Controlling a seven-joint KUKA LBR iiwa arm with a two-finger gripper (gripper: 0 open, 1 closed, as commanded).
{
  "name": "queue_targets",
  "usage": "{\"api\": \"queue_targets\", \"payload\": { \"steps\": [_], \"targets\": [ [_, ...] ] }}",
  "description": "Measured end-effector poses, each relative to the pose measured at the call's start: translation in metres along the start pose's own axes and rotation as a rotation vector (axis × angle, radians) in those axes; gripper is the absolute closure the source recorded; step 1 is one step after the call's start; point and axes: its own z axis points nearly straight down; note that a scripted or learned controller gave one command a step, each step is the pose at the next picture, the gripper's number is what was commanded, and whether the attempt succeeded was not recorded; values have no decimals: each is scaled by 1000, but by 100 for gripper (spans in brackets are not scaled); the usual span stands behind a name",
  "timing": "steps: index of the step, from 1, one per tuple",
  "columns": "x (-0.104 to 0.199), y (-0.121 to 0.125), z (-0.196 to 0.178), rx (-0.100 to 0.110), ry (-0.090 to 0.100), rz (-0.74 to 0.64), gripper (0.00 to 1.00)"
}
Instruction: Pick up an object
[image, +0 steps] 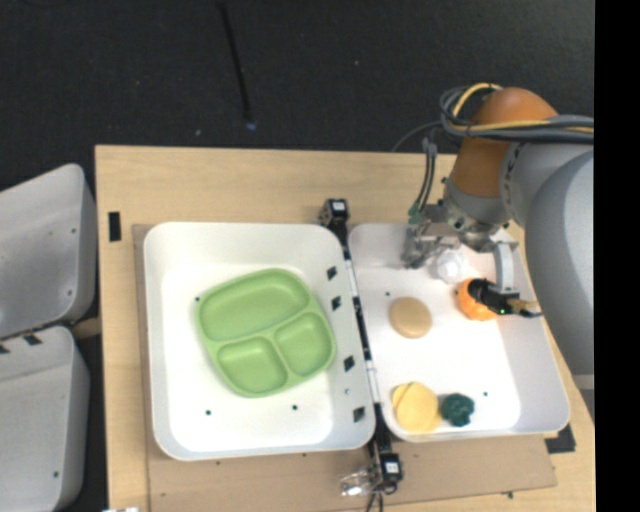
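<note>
- I'm seeing a wooden bench (120, 190) on a dark floor (150, 70).
- Left bin (170, 420): one green tray (265, 330).
- Right bin (520, 400): one tan disc (410, 318), one yellow disc (414, 407), one green lump (458, 407), one orange lump (472, 298).
- Gripper (425, 248): can't tell its grip.

The left bin (170, 400) has 1 obstacle, a green divided plate (265, 330) filling its middle; bare floor runs round it along all 4 walls, widest toward the upper left corner. In the right bin (520, 390) the arm (490, 150) and gripper (428, 248) take up the upper part, with a small white thing (450, 266) just beside the gripper and an orange thing (472, 300) near the right wall. A tan disc (410, 318) sits mid-bin. A yellow disc (414, 407) and a dark green thing (458, 408) crowd the lower wall, close together. Open floor lies between the tan disc and that pair, and at the lower right.
</note>
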Motion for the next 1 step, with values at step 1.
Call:
{"api": "queue_targets", "payload": {
  "steps": [1],
  "targets": [
    [-5, -6, -60, -3, 2, 5, 100]
  ]
}}
